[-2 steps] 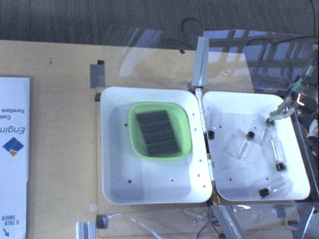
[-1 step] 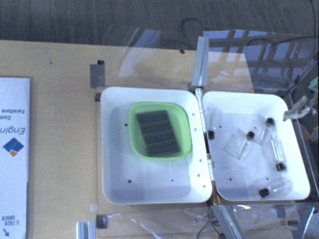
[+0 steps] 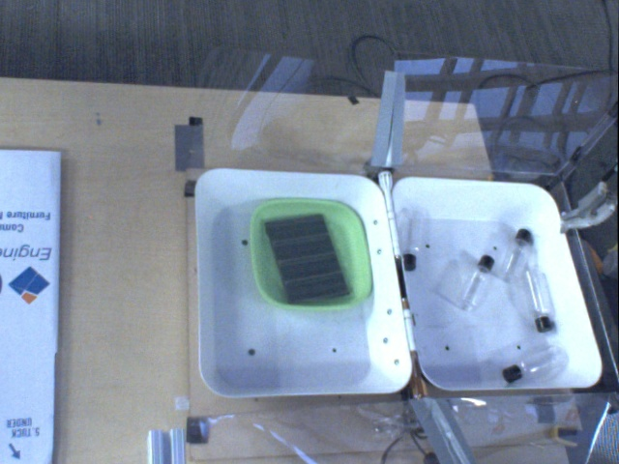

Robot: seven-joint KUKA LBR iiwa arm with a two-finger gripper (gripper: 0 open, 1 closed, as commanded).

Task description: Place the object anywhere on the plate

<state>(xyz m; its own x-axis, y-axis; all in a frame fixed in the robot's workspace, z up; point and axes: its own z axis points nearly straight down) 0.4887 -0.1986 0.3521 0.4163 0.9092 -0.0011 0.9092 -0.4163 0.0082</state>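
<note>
A green square plate (image 3: 360,259) sits in the left white bin (image 3: 290,356), toward its back. A dark grey ribbed slab (image 3: 307,256) lies flat on the plate, near its middle. The right white bin (image 3: 455,356) holds several clear plastic vials with black caps, among them one (image 3: 538,301) near the right wall, one (image 3: 531,364) at the front right and one (image 3: 466,284) in the middle.
A white printed sheet (image 3: 27,298) lies on the wooden bench at the far left. A grey metal bracket (image 3: 389,129) stands behind the seam between the bins. A small grey block (image 3: 190,145) rests behind the left bin. Clear plastic panels rise at the back right.
</note>
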